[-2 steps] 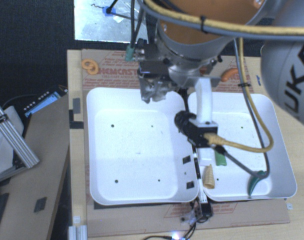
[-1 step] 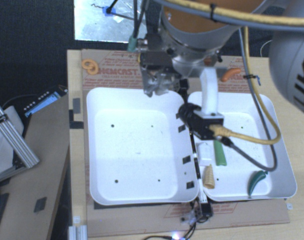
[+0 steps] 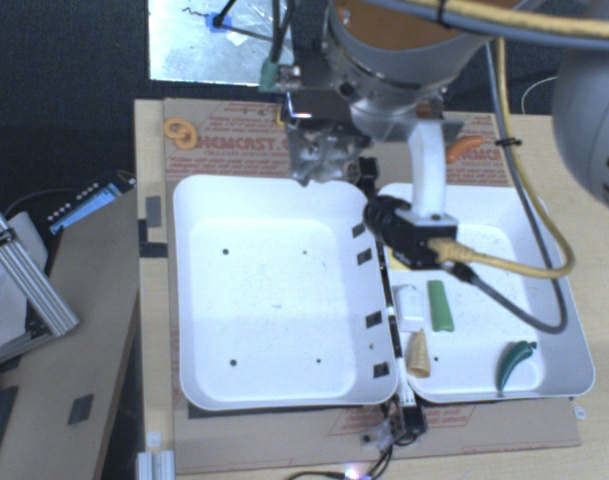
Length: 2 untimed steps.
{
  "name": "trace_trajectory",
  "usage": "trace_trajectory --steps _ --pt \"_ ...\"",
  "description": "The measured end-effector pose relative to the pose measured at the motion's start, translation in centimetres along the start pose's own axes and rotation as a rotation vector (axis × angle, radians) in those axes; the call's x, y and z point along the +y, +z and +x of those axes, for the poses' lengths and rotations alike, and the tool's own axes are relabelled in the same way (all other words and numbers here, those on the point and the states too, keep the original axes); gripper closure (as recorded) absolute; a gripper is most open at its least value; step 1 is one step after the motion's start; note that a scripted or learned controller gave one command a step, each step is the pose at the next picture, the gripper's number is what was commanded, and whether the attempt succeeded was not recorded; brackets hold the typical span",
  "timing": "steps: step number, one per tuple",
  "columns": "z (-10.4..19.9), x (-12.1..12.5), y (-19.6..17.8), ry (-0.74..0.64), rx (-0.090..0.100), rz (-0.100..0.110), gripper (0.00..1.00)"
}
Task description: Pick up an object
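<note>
Lying in the right bin [image 3: 544, 268] are a green stick [image 3: 440, 305], a tan cone [image 3: 419, 353] and a dark green pepper [image 3: 514, 361], none of them gripped.

The stick sits near the wall that this bin shares with the left bin [image 3: 274, 298], the cone just below it by the same wall, and the pepper toward the bin's near right corner, apart from both. The arm [image 3: 414, 38] hangs over the far edge of the right bin, its pincer [image 3: 329, 158] above the left bin's far rim; whether the pincer is wide or narrow cannot be told. Beyond the right bin, an orange piece [image 3: 466, 147] lies on the table [image 3: 104, 268], and a pretzel-shaped ring [image 3: 180, 132] lies beyond the left bin.
</note>
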<state>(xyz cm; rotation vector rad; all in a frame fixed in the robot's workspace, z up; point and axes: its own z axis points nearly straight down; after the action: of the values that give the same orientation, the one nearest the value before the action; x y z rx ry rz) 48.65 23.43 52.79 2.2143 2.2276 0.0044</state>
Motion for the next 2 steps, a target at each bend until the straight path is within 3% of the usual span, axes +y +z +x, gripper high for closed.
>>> trace_trajectory --steps 2 --pt "-0.01 -0.01 -0.68 0.0 -0.001 0.001 1.0"
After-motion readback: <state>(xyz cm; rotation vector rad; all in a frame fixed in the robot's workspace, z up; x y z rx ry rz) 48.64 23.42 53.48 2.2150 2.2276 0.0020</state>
